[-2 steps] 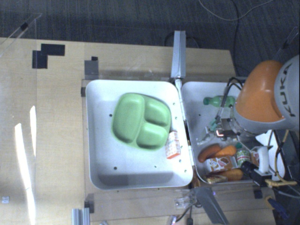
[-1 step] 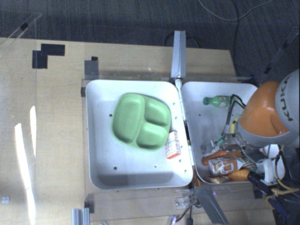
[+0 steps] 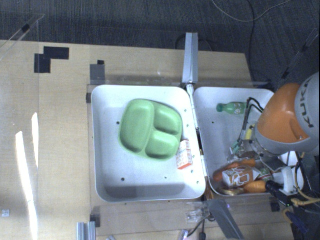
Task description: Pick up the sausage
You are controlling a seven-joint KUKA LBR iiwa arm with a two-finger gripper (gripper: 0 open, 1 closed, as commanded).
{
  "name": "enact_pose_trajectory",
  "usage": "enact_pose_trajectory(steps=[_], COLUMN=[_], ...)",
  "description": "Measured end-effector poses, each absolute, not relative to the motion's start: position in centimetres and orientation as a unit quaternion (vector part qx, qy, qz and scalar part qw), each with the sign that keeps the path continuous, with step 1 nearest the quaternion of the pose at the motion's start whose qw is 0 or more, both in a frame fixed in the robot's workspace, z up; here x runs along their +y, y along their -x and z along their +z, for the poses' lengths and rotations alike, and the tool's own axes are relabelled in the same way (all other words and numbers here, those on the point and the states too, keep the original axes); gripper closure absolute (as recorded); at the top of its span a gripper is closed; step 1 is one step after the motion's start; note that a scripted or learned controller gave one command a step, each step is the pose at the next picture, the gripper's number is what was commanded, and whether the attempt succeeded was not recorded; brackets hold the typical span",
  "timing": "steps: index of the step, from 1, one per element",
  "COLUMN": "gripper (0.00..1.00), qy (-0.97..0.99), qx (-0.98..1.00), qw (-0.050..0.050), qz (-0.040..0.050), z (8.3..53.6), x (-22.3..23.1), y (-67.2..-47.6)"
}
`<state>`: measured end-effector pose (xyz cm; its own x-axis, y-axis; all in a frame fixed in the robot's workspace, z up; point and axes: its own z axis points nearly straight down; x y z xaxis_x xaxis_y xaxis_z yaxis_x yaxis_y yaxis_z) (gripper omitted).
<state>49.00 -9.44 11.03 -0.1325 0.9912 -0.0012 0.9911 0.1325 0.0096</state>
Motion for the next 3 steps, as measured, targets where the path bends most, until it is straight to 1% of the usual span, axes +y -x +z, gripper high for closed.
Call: enact_pose_trajectory(steps=[1,2,3], gripper=[1.0,0.0,0.0], qy=[-0.558,-0.558,-0.493], qx=[0.83,0.83,0.87], qw=[0.004,0.004,0.002], qz=[0.0022,0.0022,0.0011], z=[26.6,26.6,18.4], x=[-6.8,-6.8,-1.6], y=[-48.9,-48.9,-48.8])
